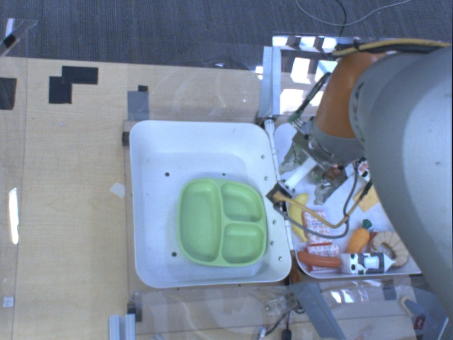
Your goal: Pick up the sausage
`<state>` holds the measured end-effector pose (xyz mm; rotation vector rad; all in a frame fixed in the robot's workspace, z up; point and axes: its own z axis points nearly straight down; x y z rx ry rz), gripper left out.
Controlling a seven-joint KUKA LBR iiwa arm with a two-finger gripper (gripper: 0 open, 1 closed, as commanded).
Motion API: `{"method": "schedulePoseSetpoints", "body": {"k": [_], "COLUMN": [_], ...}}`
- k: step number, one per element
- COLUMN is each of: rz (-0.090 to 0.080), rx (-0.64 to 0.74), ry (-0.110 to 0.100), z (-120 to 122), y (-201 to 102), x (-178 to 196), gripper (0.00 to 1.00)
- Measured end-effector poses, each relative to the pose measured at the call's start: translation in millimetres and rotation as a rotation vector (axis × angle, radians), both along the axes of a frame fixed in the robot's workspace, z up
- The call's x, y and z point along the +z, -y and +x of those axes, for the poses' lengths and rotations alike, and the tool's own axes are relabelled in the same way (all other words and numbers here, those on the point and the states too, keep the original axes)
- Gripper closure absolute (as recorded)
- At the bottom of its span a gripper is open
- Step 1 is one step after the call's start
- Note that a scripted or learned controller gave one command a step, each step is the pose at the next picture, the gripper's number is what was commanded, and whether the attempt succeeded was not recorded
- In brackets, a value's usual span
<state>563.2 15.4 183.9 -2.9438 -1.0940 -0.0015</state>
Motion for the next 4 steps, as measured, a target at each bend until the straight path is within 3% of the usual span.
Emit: {"method": "schedulePoseSetpoints", "body": {"k": [1, 2, 3, 4], "rz": [-0.015, -0.035, -0.043, -0.044], "rx": [0.012, 0.074, 0.010, -0.026], "ry": [0.009, 0.025, 0.043, 0.045], "z": [-15.0, -20.6, -25.1, -24.6], "y": [-61.3, -68.9, -67.3, -67.2], "x": [-19.5, -34.0, -46.0, -46.2], "gripper": [0.00, 0.00, 0.00, 0.00]}}
